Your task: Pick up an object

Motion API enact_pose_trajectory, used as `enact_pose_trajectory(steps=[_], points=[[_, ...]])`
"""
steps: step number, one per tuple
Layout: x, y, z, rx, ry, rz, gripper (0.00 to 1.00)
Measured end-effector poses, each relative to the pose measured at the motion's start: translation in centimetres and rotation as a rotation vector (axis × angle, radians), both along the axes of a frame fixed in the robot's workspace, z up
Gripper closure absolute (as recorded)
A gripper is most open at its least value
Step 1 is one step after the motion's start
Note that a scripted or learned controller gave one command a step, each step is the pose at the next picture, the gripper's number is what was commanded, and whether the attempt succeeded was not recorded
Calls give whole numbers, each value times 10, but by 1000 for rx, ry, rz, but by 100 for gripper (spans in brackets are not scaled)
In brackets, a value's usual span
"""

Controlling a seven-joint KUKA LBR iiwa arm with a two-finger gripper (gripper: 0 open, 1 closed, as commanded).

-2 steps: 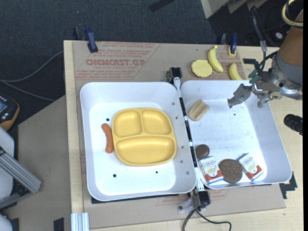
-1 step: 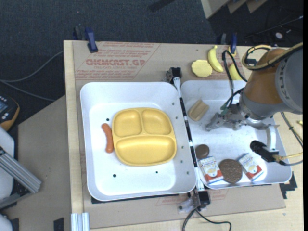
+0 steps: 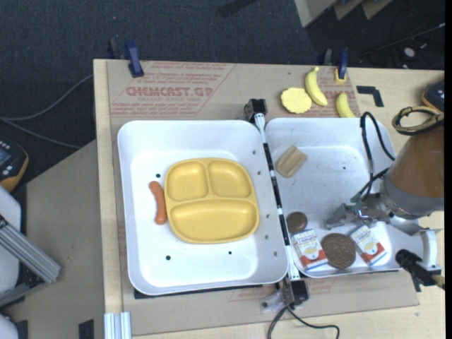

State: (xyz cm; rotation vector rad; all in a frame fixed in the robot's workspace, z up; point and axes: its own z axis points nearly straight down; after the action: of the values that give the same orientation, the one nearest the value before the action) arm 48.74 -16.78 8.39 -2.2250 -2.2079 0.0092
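One yellow three-compartment plastic tray (image 3: pixel 210 200) and one orange sausage (image 3: pixel 159 202), at its nine o'clock, are lying in the left bin (image 3: pixel 134 189). The right bin (image 3: pixel 332 136) is holding one tan block (image 3: pixel 289 161), two brown discs (image 3: pixel 296 222) and two small printed packets (image 3: pixel 308 248). The gripper (image 3: pixel 347 215) is hovering at the larger disc's twelve o'clock; whether it is gripping anything, I cannot tell.

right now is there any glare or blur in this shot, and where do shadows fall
Camera view: lighting is soft and even; the white bins look bright but keep their detail. The yellow tray and hot dog are sharp, with thin shadows. The arm at the right edge is slightly soft, and the gripper casts a faint shadow on the right bin floor.
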Motion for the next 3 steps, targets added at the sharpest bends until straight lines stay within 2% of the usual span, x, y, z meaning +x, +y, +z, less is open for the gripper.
enact_pose_trajectory(steps=[1,2,3], points=[[92,42,1,-1,-17,15,0],[-13,24,0,1,-1,2,0],[106,35,2,-3,-19,14,0]])
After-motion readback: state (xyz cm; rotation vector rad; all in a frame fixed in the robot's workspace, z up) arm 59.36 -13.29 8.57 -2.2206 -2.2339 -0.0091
